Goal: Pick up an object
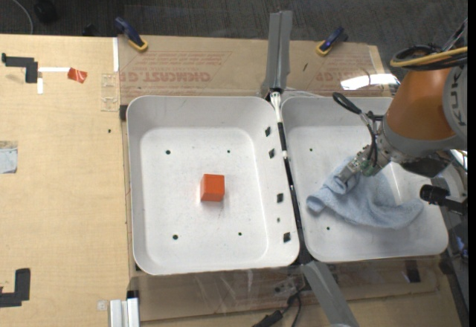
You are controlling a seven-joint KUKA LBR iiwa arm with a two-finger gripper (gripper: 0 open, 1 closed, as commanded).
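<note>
One blue cloth (pixel 368 199) lay crumpled in the right bin (pixel 416 247), directly under the end effector (pixel 357 169), which pinched its raised left fold, while the orange block (pixel 213 188) sat well apart in the left bin (pixel 149 169).

The arm (pixel 425 106) is reaching in from the right, its orange band showing above the grey wrist, and is slanting down and leftward. The gripper (pixel 349 176) is sitting low at the arm's left end; its tip is blurred, so its state is unclear.
</note>
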